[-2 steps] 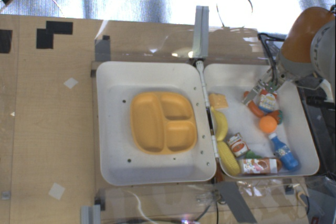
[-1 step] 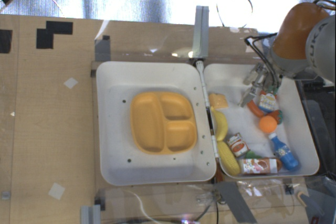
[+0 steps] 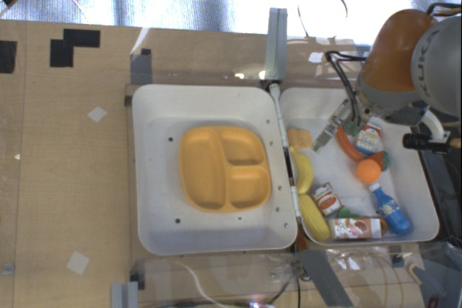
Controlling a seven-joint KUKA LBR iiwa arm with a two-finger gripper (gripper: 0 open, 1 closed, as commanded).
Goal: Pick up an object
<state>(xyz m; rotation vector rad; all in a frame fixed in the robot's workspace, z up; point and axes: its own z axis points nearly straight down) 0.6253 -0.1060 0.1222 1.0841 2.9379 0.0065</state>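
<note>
The right white bin holds several small items. A tan cracker-like piece lies at its left wall, with a yellow banana below it and a second yellow piece nearer the front. An orange carrot-like item and a small white carton lie under the wrist. My gripper hangs over the bin's upper left, pointing down and to the left, just right of the tan piece. I see nothing in it.
An orange ball, a blue bottle, a small can and a red-labelled bottle crowd the right bin's lower half. The left bin bears a yellow divided tray. A grey post stands behind the divider.
</note>
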